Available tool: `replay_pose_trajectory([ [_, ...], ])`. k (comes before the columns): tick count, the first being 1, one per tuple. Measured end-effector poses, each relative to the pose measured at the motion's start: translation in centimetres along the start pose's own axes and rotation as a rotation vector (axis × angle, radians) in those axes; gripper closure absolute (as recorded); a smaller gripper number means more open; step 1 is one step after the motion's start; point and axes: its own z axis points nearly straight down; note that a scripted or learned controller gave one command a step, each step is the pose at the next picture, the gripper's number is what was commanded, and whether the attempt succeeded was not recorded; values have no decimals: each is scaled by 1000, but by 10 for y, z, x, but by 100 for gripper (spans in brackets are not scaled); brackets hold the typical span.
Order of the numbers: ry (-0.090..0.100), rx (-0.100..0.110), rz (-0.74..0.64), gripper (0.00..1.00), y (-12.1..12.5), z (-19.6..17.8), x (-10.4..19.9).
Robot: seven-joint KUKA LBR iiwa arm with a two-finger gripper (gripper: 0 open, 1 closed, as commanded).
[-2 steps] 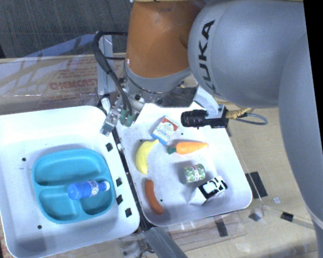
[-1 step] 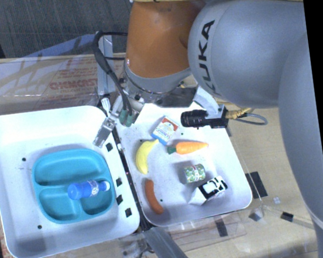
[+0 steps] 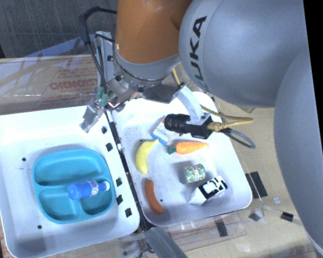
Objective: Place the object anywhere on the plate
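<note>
The arm (image 3: 239, 44) carries big dark letters on its grey shell; "UKA" is what I can read from here. Behind the bins, a pale sheet (image 3: 42, 76) on the bench has red print on it, too faint to make out.

The bottle (image 3: 88, 189) is a small clear one with a blue cap. It lies on its side, cap end pointing to the left bin's left edge. Any label on it is too small to read. It rests on the blue plate (image 3: 49, 170), near the plate's middle, about where the ridges between the compartments meet. I can't say which compartment it sits in.

The plate sits flat in the left bin (image 3: 8, 175), a little toward the near edge, and it is the one thing on that bin's floor.

The right bin (image 3: 236, 166) holds the rest. A banana (image 3: 144, 155) lies near its left edge, with a reddish sausage (image 3: 152, 196) below it toward the near left corner. An orange carrot (image 3: 191, 147) lies across the middle, and a small blue-and-white packet (image 3: 162, 134) is just beyond the banana's far tip. A small greenish can (image 3: 194, 173) stands near the carrot. A black-and-white box (image 3: 212, 188) is beside it, toward the near right corner.

The gripper (image 3: 93, 115) hangs over the divider between the bins, at their far edge, well apart from the bottle. I cannot tell whether it is parted or closed.
</note>
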Motion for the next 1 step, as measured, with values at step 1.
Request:
replay_pose_trajectory([
  [1, 1, 1, 28, 0, -37, 0, 46],
])
